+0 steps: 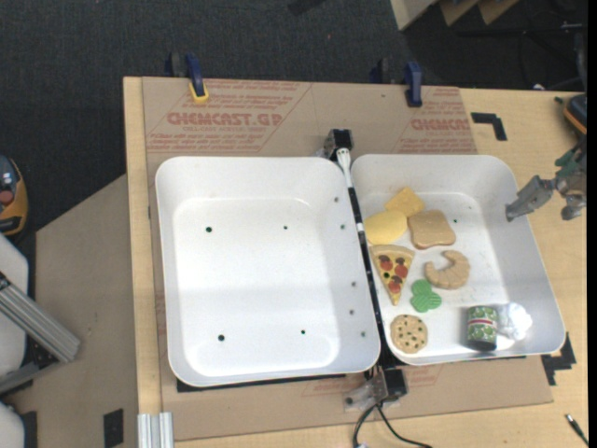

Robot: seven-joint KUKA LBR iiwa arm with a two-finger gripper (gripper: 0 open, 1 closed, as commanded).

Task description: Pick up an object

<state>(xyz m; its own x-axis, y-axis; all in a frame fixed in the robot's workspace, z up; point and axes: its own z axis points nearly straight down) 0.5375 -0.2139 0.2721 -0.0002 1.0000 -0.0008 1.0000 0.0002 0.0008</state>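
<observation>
Gripper (541, 197) sits at the right edge of the right bin (532, 250), above its rim, well apart from every object inside. Whether it is wide or narrow cannot be told from this angle (only a grey, blurred shape is visible), and nothing shows in its grasp.

Candidate objects all lie in the right bin, none lifted. Nearest the gripper: toast slice (431, 229), with a yellow cheese piece (385, 226) just left of it and a second yellow piece (406, 201) touching above. Below the toast, a bitten brown piece (449, 271). Pizza slice (394, 271) lies along the bin's left wall, a green leafy piece (425, 297) just beside its tip. Cookie (409, 333) is at the front left corner. Green can (482, 327) lies near the front right, touching a white crumpled item (514, 322).

Left bin (177, 250) adjoins on the left. Both bins rest on a cardboard sheet (149, 157), held by two blue clamps (195, 71) at the far edge.
</observation>
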